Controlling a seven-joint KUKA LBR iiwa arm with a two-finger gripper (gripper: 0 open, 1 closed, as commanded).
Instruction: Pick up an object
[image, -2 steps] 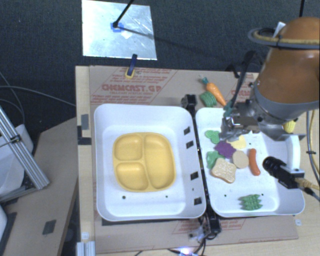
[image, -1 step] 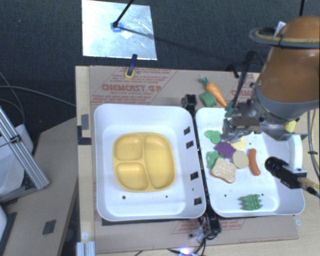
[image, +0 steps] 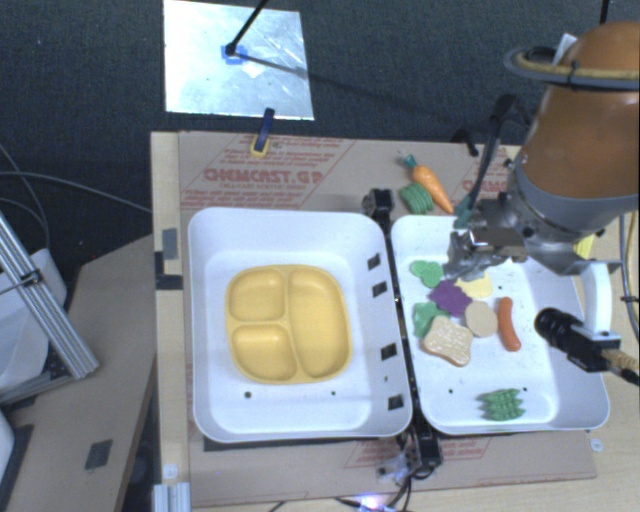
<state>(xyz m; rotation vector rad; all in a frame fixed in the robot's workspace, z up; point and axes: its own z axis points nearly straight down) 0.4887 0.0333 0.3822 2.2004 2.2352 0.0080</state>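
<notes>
Gripper low over the right bin, centre-right of frame; grip state can't tell. Just below it: purple toy, green leaf piece, yellow piece. Further down: bread slice, sausage. Yellow divided plate in left bin.

One fixed overhead camera, slanted down across both white bins, moderately near.
</notes>
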